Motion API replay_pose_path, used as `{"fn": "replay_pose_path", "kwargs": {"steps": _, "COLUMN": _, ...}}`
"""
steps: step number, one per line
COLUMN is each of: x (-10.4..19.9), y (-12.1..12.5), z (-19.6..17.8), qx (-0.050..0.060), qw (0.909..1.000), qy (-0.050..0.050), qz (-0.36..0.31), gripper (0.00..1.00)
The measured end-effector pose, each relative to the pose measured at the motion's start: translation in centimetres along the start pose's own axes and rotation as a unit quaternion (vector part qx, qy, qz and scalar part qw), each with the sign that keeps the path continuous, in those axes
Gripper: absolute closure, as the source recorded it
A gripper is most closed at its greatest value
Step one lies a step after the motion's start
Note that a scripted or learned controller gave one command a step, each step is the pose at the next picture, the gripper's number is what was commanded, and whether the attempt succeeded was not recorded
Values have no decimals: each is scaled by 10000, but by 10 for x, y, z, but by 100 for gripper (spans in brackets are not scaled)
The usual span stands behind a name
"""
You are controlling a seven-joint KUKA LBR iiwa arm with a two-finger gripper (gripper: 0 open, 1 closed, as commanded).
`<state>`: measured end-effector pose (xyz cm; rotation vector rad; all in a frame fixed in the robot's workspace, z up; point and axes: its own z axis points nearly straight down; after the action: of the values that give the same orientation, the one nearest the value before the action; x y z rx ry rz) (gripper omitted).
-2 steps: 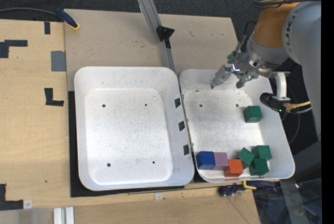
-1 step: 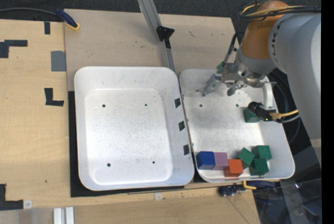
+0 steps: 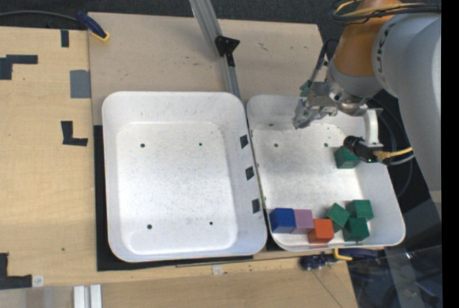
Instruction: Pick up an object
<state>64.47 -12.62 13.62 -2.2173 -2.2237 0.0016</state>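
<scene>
Two white bins sit side by side on the counter (image 3: 165,62). Right bin (image 3: 287,163): a blue block (image 3: 282,220), purple block (image 3: 303,220), orange block (image 3: 323,229) and three green blocks (image 3: 351,219) cluster at its near edge (a fourth green block (image 3: 346,157) lies apart, by the right wall). Tool (image 3: 307,113): hangs over the bin's far end, holding nothing; finger spacing cannot be determined. Left bin (image 3: 176,174): beside it.

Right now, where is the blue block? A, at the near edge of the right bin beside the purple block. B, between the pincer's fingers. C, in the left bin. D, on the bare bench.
A: the blue block sits in the right bin, touching the purple block.
</scene>
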Motion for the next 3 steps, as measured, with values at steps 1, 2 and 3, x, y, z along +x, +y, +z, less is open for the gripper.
{"fn": "replay_pose_path", "kwargs": {"steps": 1, "x": 7, "y": -5, "z": -59, "qx": -31, "qw": 10000, "qy": -2, "qz": 4, "gripper": 100}}
{"fn": "replay_pose_path", "kwargs": {"steps": 2, "x": 17, "y": -6, "z": -115, "qx": -36, "qw": 10000, "qy": -3, "qz": 0, "gripper": 100}}
{"fn": "replay_pose_path", "kwargs": {"steps": 3, "x": 18, "y": -5, "z": -157, "qx": -29, "qw": 10000, "qy": -3, "qz": 5, "gripper": 100}}
